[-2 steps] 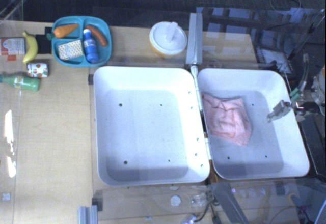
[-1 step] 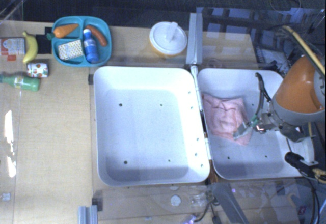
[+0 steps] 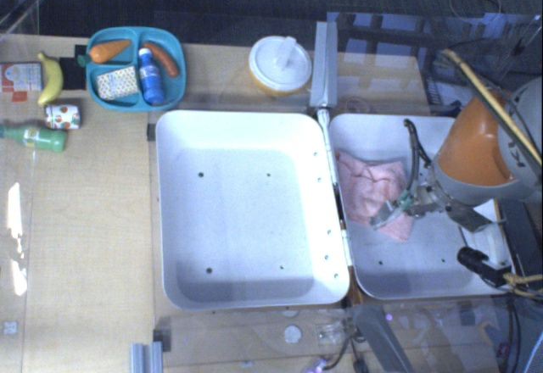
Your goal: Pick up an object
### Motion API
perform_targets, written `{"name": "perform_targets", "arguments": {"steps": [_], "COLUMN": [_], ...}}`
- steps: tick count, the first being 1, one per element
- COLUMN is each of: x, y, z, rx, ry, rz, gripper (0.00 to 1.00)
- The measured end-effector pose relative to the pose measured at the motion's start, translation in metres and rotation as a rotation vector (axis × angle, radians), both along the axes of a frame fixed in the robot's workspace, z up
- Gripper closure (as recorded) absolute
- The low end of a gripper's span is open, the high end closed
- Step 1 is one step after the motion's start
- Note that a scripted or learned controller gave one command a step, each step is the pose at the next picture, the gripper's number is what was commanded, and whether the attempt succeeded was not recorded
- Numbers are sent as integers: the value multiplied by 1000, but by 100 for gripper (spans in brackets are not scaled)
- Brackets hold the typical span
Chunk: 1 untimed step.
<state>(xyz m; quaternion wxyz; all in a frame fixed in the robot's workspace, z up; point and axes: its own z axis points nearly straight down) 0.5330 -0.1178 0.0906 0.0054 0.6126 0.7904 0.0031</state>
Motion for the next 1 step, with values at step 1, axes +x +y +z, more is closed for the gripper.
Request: {"name": "perform_targets", "arguments": {"steps": [1], "x": [3], "y": [0], "z": [12], "rx": [-2], "ry": [-9], "rz": [1], "gripper": [100]}}
